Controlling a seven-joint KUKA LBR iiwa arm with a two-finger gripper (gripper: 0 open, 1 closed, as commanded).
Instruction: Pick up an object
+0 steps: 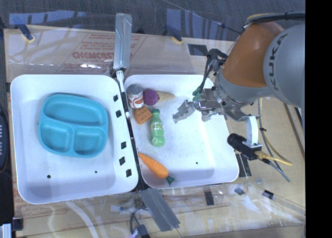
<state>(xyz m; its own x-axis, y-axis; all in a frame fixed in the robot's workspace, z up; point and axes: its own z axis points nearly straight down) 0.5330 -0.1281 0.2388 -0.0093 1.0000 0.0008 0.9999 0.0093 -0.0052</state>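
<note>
- Over the right bin [223, 172], the gripper [182, 112] hangs with fingers apart, holding nothing.
- Left of it lie 1 green bottle [157, 130], can [135, 97], and carrot [154, 166].
- Left bin [26, 180] holds 1 blue tray [74, 125].

Tray [73, 126] in left bin [21, 143]; bottle [157, 130], perhaps carrot [154, 166], right.

Bench [62, 50] under clear sheeting, two white bins side by side, left bin [21, 128], right bin [207, 154]

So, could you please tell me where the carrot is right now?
The carrot lies in the right bin, at its lower-left corner in the camera view, just below the green bottle.
</note>
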